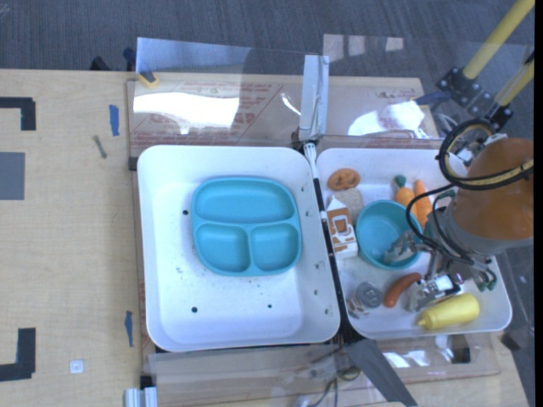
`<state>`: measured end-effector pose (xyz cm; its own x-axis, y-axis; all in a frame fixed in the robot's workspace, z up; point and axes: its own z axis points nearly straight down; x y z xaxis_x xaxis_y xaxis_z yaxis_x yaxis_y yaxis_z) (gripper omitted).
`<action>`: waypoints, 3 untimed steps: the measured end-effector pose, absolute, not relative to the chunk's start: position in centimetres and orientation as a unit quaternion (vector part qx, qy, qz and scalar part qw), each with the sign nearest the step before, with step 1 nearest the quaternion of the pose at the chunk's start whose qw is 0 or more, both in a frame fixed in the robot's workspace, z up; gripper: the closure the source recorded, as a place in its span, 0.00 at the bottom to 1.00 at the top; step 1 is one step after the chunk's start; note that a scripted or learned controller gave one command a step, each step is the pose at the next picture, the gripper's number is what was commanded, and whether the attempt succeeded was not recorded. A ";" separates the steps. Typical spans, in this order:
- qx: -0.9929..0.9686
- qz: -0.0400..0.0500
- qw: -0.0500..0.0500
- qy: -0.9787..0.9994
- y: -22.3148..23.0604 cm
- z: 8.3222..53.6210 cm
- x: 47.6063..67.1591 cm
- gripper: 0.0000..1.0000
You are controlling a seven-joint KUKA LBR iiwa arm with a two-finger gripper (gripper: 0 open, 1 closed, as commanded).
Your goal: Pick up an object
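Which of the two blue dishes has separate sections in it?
The blue divided plate in the left bin has three compartments. The blue bowl in the right bin is a single round hollow, sitting among small toy foods.

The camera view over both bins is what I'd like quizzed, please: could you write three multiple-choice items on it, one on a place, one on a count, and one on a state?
1. Where does the blue divided plate lie?
A. in the left bin
B. in the right bin
C. on the bare bench

2. How many compartments does that plate have?
A. two
B. three
C. five

3. How does the yellow squeeze bottle rest?
A. upright in the blue bowl
B. on its side near the right bin's front edge
C. leaning on the divided plate

Key: 1 A, the plate sits in the middle of the left bin. 2 B, one wide section above two smaller ones. 3 B, it lies flat on the floor of the right bin, in front of the blue bowl and next to the sausage.
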<state>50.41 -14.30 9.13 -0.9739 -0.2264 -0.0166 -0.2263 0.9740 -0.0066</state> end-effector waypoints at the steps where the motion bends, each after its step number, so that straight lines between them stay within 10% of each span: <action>1: -0.186 -0.002 0.009 0.983 -15.3 9.1 57.7 0.00; 2: -0.185 -0.006 0.020 0.982 -15.3 11.0 58.4 1.00; 3: -0.175 -0.001 0.010 0.984 -8.0 24.5 61.9 1.00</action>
<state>61.93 -8.05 24.53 -0.9383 -0.3453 -0.0182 -0.3453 0.9385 -0.0062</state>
